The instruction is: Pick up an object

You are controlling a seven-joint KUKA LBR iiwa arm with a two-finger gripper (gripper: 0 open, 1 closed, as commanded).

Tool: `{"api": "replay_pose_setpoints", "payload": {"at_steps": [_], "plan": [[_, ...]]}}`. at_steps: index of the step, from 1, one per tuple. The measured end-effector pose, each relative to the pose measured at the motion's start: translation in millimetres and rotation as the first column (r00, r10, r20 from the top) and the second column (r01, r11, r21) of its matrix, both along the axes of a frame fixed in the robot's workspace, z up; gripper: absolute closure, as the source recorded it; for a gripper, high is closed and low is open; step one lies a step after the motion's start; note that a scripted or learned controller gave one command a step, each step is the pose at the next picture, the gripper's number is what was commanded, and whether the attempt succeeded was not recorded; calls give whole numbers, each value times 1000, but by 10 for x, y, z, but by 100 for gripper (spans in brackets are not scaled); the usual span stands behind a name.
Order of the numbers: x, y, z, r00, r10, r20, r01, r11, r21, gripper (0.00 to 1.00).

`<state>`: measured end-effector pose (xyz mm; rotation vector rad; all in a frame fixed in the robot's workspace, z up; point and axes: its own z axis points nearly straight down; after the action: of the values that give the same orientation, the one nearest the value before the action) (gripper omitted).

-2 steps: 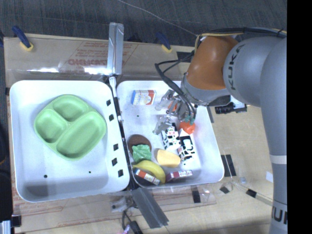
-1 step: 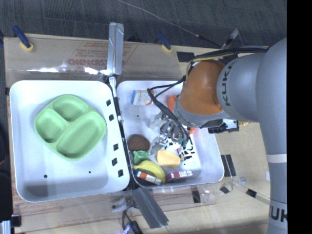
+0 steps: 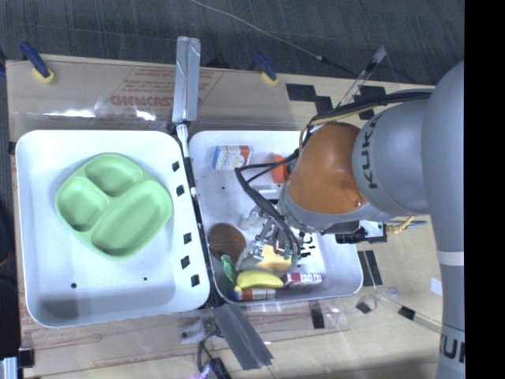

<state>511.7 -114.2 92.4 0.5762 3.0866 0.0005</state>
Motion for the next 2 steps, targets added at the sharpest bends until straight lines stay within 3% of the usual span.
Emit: {"api": "replay_pose_setpoints", "payload": {"at_steps": [1,2], "plan": [[1330,56,21,984,-176,-6,176,984,-2,0],[783,-529,-3,935,-356,-3,356,935,-1,0]]}}
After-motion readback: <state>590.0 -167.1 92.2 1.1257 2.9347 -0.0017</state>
